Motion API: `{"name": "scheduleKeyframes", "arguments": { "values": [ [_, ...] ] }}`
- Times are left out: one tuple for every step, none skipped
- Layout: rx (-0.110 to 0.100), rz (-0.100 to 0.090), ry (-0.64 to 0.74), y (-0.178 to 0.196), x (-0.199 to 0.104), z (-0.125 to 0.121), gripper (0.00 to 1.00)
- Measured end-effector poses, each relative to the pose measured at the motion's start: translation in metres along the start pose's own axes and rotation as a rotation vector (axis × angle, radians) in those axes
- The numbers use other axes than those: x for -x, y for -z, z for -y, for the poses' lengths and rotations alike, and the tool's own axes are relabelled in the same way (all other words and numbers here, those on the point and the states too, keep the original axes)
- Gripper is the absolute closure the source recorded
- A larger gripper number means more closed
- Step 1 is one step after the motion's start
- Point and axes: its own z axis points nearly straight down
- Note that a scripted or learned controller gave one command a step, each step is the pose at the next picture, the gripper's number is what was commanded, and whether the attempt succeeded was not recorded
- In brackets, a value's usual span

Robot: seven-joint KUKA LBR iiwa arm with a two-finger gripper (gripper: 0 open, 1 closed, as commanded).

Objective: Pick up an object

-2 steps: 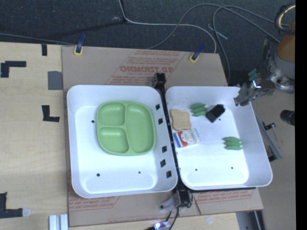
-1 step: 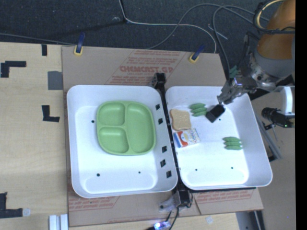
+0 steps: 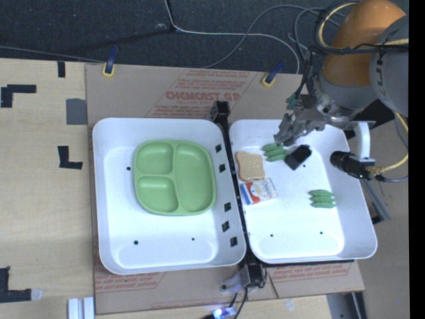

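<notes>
Camera view, tool [image 3: 287, 136] just above green pea pod [image 3: 273, 153], right bin [image 3: 345, 231]

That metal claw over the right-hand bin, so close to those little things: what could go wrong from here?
The gripper hangs right by a green pea pod and a small black piece that lie close together, so it might nudge one away or catch both. The bread slice overlaps the small carton, so lifting either could drag the other. All this sits near the right bin's top edge, which may crowd a grab.
</notes>
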Motion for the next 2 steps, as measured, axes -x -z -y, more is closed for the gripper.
{"name": "scheduleKeyframes", "arguments": {
  "values": [
    [0.002,0.000,0.001,0.002,-0.057,-0.003,1.00],
    [0.000,0.001,0.000,-0.009,-0.104,-0.018,1.00]
  ]
}}
